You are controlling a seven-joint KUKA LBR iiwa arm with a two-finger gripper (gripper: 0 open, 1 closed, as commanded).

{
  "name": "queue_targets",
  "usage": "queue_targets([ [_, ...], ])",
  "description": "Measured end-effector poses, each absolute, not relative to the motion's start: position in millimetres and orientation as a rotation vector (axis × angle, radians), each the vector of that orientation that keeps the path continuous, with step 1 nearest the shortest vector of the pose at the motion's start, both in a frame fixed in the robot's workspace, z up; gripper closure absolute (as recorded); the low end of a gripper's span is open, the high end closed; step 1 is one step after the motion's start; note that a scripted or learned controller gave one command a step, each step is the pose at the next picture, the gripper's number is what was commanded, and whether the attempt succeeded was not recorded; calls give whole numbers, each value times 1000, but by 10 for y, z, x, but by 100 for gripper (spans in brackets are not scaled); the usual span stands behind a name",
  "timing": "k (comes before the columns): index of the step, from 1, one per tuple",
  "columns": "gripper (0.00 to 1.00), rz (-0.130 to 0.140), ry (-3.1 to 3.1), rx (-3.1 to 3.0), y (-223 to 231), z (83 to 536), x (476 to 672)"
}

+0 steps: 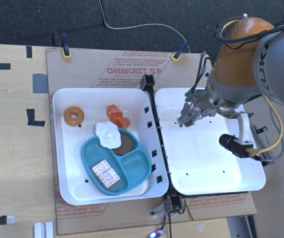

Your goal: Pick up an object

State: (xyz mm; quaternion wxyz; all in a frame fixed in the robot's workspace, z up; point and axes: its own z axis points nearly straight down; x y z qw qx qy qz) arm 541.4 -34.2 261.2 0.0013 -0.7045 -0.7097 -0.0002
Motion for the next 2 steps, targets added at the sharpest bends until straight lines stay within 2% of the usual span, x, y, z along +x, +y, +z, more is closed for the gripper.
queue_targets([
  [1,100,3,-2225,-2212,169,2396,5413],
  [2,100,1,-2228,-2210,773,2382,5331],
])
